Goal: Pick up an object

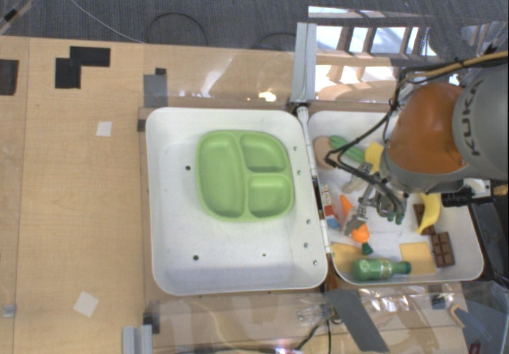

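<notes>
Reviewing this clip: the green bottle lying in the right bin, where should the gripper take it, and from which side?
Probably from straight above, across the middle of the body. The green bottle lies on its side along the right bin's near wall, cap toward the chocolate bar. Its rounded body is widest there, so fingers would straddle it crosswise; the near wall leaves little room.

On the worktop (pixel 71 209), the left bin (pixel 171 265) holds a green divided plate (pixel 242 175). The tool (pixel 364 215) hangs low in the right bin (pixel 473 265) just above a small orange piece (pixel 359 232), with a green bottle (pixel 380 268), a banana (pixel 429 212) and a chocolate bar (pixel 442 249) nearby.
</notes>
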Robot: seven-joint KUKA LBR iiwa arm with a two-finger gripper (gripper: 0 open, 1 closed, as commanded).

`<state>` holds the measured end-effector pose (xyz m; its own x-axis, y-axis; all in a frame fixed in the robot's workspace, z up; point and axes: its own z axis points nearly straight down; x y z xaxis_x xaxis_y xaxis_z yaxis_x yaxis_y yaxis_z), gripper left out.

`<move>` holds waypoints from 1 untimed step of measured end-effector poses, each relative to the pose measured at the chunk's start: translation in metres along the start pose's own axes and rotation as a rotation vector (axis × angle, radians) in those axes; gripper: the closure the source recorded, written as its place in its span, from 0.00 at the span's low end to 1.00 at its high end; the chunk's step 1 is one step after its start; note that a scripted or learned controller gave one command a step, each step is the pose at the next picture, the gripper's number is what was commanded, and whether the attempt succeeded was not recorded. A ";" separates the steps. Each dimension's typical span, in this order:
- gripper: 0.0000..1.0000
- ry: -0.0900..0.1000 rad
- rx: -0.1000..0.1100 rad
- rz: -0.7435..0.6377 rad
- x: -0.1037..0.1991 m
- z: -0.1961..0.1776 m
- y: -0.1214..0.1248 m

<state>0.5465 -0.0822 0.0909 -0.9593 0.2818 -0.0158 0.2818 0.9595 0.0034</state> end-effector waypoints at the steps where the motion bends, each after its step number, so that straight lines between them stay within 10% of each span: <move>1: 1.00 -0.018 -0.002 -0.008 -0.005 -0.014 0.002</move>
<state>0.5516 -0.0814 0.1048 -0.9611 0.2741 -0.0339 0.2741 0.9617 0.0056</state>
